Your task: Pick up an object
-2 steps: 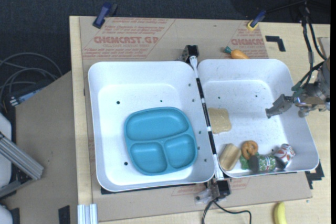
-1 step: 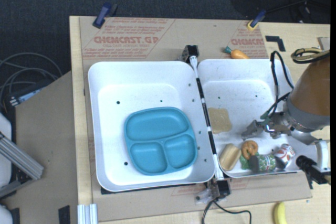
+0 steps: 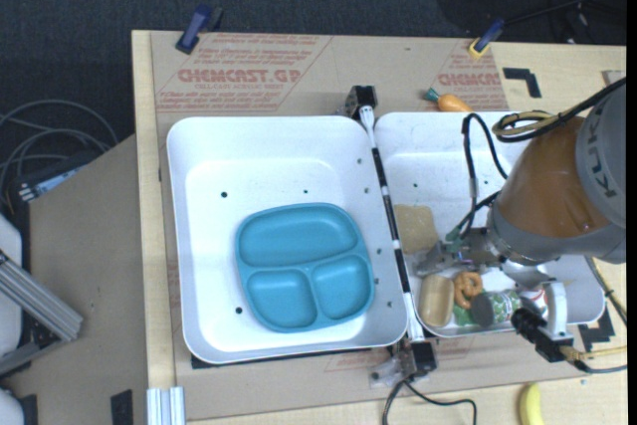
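Note:
Several small objects lie in the near corner of the right bin (image 3: 418, 149): a beige rounded piece (image 3: 435, 300), a small orange piece (image 3: 467, 287), a green item (image 3: 463, 318) and a dark grey item (image 3: 488, 310). My gripper (image 3: 450, 259) hangs low over this pile, just above the beige and orange pieces, below the orange band (image 3: 542, 189) of the arm. The arm hides the right part of that bin. Nothing shows as lifted off the bin floor.
The left bin (image 3: 199, 174) holds a blue divided plate (image 3: 304, 264). A tan flat patch (image 3: 418, 224) lies on the right bin's floor. An orange carrot-like toy (image 3: 453, 102) rests on the bench behind the bins, and a yellow item (image 3: 530, 405) near the front edge.

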You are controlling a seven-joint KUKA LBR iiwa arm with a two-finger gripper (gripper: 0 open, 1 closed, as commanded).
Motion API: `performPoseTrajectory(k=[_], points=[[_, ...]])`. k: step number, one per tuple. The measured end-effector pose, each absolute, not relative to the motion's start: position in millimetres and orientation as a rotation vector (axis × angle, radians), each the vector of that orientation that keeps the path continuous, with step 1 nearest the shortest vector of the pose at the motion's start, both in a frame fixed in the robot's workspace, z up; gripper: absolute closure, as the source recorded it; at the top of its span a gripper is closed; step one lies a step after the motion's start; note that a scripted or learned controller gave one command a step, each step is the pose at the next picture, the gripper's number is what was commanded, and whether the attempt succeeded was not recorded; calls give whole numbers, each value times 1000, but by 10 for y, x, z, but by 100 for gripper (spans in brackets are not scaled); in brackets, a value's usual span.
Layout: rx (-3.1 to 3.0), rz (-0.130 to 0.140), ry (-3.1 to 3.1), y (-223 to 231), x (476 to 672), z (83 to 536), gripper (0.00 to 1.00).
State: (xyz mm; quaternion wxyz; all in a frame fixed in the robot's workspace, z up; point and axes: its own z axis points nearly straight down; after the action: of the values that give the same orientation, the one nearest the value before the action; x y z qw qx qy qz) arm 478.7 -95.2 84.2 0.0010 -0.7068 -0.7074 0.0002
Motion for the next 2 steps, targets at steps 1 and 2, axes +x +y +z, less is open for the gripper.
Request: performPoseTrajectory(k=[1, 2], points=[[-2223, 0, -2221, -1297, 5327, 848, 0], [-2222, -1, -2223, -1337, 6054, 850, 0]])
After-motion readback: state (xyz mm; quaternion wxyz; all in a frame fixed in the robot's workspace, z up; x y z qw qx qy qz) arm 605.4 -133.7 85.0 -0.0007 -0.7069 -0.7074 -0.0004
